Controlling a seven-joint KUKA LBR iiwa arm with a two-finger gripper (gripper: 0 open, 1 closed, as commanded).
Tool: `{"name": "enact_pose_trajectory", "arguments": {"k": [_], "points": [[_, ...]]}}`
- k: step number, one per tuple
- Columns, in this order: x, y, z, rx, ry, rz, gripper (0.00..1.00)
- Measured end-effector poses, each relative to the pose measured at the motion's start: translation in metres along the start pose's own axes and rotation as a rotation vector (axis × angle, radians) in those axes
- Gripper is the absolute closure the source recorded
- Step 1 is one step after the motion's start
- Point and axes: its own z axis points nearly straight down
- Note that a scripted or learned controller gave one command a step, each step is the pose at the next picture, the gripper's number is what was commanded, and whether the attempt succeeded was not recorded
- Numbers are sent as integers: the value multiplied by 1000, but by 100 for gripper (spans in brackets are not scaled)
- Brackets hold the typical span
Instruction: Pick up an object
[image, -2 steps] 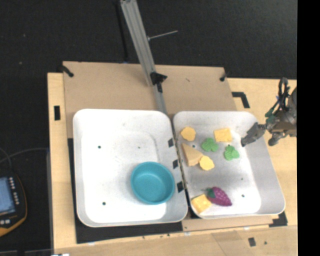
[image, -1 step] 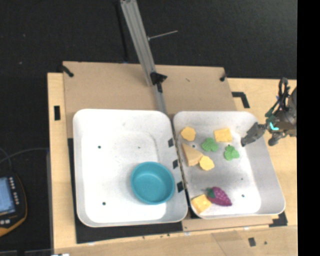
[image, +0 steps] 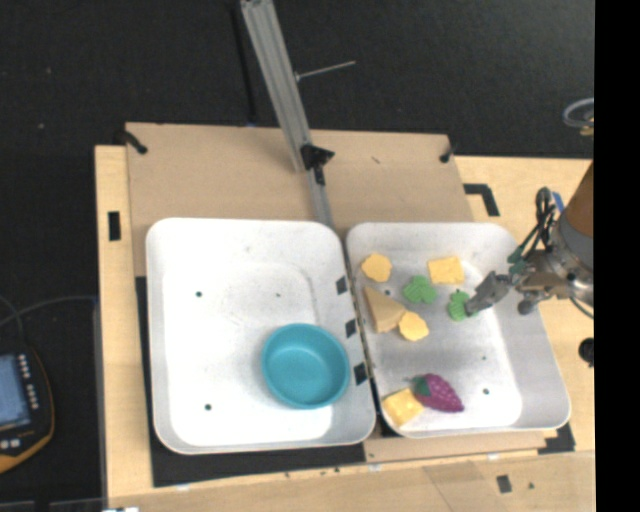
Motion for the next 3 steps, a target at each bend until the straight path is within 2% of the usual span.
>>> {"name": "enact_pose_trajectory", "arguments": {"k": [1, 2, 3], "points": [[1, -1, 42, 1, 0, 1, 0], [3, -3, 106, 3, 1, 1, 0], [1, 0, 90, -7, 0, 5, 100]]}}
